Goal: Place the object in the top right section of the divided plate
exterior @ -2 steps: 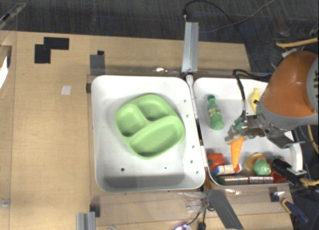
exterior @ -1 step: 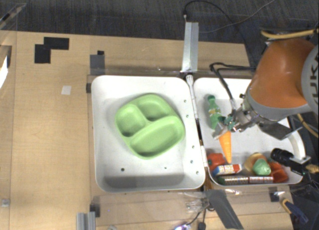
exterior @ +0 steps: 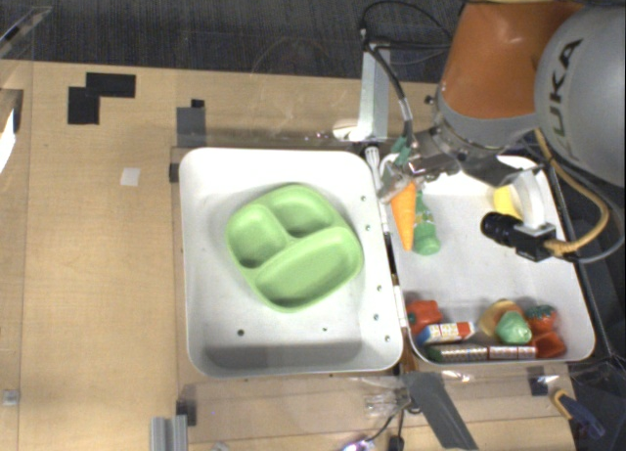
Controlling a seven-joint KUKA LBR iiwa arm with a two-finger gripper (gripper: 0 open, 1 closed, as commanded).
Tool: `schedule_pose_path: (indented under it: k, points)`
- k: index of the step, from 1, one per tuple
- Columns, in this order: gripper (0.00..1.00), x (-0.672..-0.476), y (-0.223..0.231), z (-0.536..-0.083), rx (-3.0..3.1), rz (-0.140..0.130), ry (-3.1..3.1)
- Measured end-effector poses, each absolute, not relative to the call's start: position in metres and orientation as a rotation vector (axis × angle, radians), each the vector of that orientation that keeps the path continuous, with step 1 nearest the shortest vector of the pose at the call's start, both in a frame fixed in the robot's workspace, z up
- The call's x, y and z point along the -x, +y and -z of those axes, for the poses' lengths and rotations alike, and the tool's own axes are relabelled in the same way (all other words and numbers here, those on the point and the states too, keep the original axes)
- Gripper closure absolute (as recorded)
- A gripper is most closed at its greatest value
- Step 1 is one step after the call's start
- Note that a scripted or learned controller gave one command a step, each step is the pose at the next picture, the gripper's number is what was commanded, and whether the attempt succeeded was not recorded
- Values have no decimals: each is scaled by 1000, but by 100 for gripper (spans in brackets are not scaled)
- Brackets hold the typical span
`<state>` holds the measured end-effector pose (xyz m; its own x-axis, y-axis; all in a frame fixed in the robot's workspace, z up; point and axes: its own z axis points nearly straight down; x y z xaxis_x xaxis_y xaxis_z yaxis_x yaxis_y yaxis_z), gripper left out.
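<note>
2 white bins sit side by side on the counter. Lying in the left bin is a green divided plate with 3 sections, turned at a slant. The arm's hand hangs over the upper left corner of the right bin; I cannot tell whether it is spread or pressed together. Just below it lie an orange carrot and a green bottle-shaped toy, touching each other beside the wall between the bins. A yellow item lies further right, and a cluster of small toy foods crowds the near edge of the same bin.
</note>
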<state>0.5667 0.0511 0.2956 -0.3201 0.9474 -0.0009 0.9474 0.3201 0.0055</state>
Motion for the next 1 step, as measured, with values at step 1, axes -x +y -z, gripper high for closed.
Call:
schedule_pose_path:
  k: [1]
  points:
    - [100,-602,63,-331,-1935,-6,2469]
